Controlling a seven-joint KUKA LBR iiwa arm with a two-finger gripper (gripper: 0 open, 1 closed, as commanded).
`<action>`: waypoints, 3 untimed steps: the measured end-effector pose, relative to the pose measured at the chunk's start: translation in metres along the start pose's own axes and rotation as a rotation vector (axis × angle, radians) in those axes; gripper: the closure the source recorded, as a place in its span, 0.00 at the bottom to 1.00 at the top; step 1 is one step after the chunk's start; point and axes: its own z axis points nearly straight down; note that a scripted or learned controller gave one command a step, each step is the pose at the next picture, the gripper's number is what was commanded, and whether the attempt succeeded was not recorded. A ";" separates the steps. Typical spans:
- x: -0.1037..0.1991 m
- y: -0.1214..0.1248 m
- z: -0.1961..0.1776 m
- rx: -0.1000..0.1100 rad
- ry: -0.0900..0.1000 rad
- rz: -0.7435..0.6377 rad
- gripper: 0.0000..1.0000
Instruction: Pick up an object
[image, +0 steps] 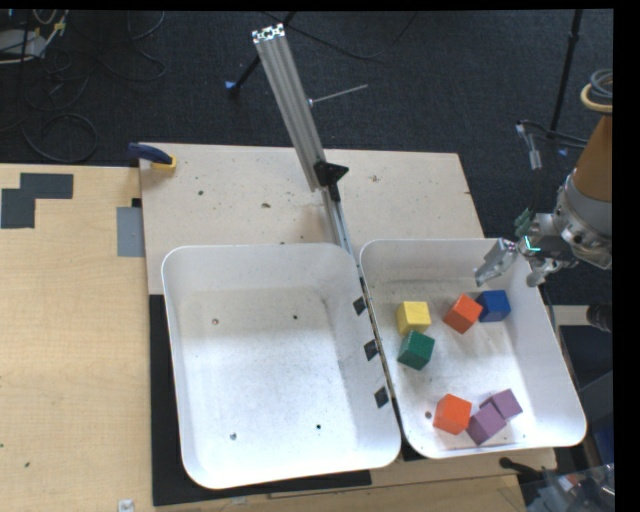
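The right bin (560, 385) holds several small cubes. A yellow cube (413, 316) and a green cube (416, 350) lie near its left wall. An orange cube (463, 312) touches a blue cube (493, 305) further right. Near the front lie another orange cube (453, 413) and two purple cubes (505, 404) (485, 424). My gripper (512, 267) hangs over the bin's back right corner, just above and behind the blue cube. Its fingers are spread open with nothing between them.
The left bin (190, 300) stands beside the right one, with black clips along the shared wall. A slanted aluminium rail (295, 105) rises behind the bins. A blue and yellow clamp (152, 156) sits at the bench's back left.
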 end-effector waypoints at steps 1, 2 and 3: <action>0.000 0.001 -0.002 -0.003 -0.001 -0.001 0.00; 0.004 -0.001 0.063 0.003 0.001 0.000 0.00; 0.007 -0.005 0.107 0.002 0.001 0.002 0.00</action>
